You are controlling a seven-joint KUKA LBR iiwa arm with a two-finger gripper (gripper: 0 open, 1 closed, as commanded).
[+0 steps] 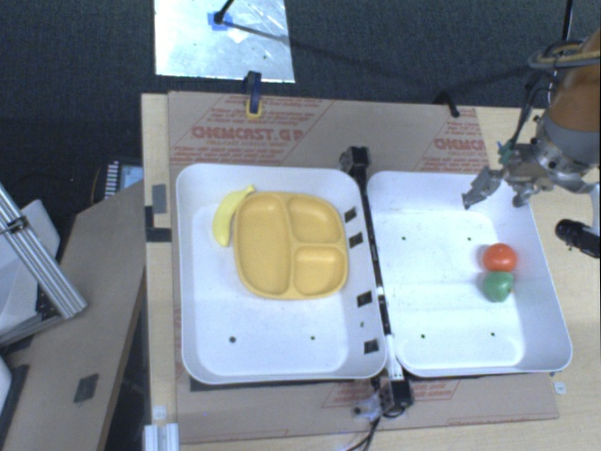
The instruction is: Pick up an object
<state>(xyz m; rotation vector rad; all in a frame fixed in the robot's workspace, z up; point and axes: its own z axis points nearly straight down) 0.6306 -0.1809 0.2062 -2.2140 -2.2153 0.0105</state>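
Note:
A red round object (500, 256) lies in the right bin (441, 346), near its right wall. Directly in front of it and touching it sits a green round object (498, 287). My gripper (495, 195) hangs over the far right corner of that bin, behind the red object and apart from it. It is open, with nothing between its fingers (472, 194). In the left bin (282, 355) a yellow banana (225, 216) lies against the left edge of a yellow divided plate (288, 244).
A black divider with clips (366, 252) runs between the two bins. The bins rest on a cardboard sheet (282, 130). A shiny metal sheet (223, 26) lies behind the bench, and an aluminium frame (33, 261) stands at the left.

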